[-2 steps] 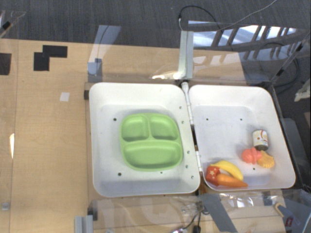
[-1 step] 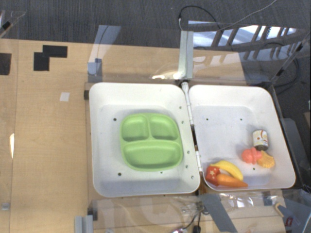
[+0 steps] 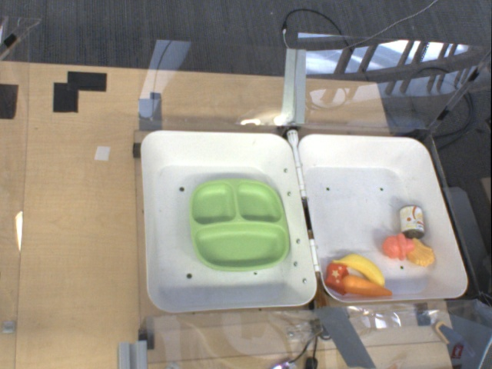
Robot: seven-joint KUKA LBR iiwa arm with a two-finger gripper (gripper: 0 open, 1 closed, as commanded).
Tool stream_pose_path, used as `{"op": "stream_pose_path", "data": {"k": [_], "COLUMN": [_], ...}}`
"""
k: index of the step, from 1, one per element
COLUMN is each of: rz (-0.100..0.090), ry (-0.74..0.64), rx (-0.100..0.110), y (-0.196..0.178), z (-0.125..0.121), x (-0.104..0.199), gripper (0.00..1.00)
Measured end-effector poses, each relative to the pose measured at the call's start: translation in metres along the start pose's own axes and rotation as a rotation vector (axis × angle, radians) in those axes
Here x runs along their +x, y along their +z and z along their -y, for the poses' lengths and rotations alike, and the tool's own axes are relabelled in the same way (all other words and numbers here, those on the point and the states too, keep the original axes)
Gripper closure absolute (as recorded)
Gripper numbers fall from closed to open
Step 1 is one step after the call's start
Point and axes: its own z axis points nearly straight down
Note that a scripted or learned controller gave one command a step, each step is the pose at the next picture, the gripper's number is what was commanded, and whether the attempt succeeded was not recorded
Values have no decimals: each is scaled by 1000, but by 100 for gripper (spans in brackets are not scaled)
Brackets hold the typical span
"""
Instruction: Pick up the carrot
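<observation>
The small orange toy carrot [image 3: 366, 286] lies in the near corner of the right white bin [image 3: 361, 167], touching a yellow toy banana [image 3: 362, 267] and a red toy pepper [image 3: 336, 274]. It looks light, hard and smooth, so it may slip; grab its thick middle. A little jar [image 3: 412, 221], a pink toy [image 3: 397, 246] and an orange toy [image 3: 420, 255] sit nearby. The left white bin [image 3: 165, 160] holds a green plastic tray with three parts [image 3: 239, 224]. I cannot tell how the robot's hand is.

Light wooden bench [image 3: 69, 229] carries two shallow white bins side by side: left bin [image 3: 165, 206], right bin [image 3: 361, 167].

Lab: bench [image 3: 77, 206] w/ white bins [image 3: 223, 148]
</observation>
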Motion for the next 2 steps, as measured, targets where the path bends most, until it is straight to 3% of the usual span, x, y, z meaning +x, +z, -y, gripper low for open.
{"op": "stream_pose_path", "data": {"k": [1,2], "rz": [0,1], "ry": [-69,3], "rx": [0,2], "y": [1,126], "z": [33,24], "x": [7,5], "gripper": [100,100]}}
